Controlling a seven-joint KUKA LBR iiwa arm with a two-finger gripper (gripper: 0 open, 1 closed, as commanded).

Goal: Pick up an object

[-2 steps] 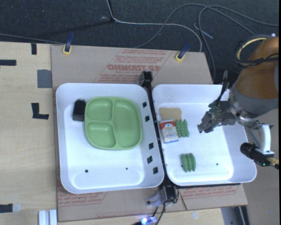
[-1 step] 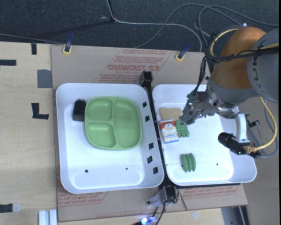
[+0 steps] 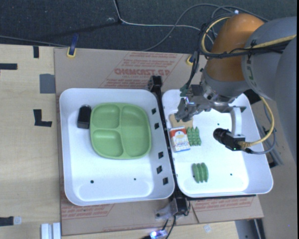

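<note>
The desk point(image 3: 20, 148) carried a cardboard sheet point(image 3: 134, 68) under both bins. The grey and orange arm point(image 3: 239, 44) reached in above the right bin point(image 3: 239, 183), with the pincer point(image 3: 186, 107) low over that bin's far left corner. Whether the pincer was open or closed could not be told, and nothing could be seen gripped in it.

The left bin point(image 3: 109, 193) lay to the pincer's left, holding a green divided plate point(image 3: 120, 131) well apart from the pincer.

A small red and white carton point(image 3: 180, 139) lay near the pincer, toward the bin's front edge. A ridged green piece point(image 3: 194, 136) touched the carton's right side. A second green piece point(image 3: 200, 173) lay farther toward the front. A small tan piece point(image 3: 175, 118) sat just beside the pincer, at its lower left. A black block point(image 3: 84, 116) sat far left, against the plate's left edge.
</note>
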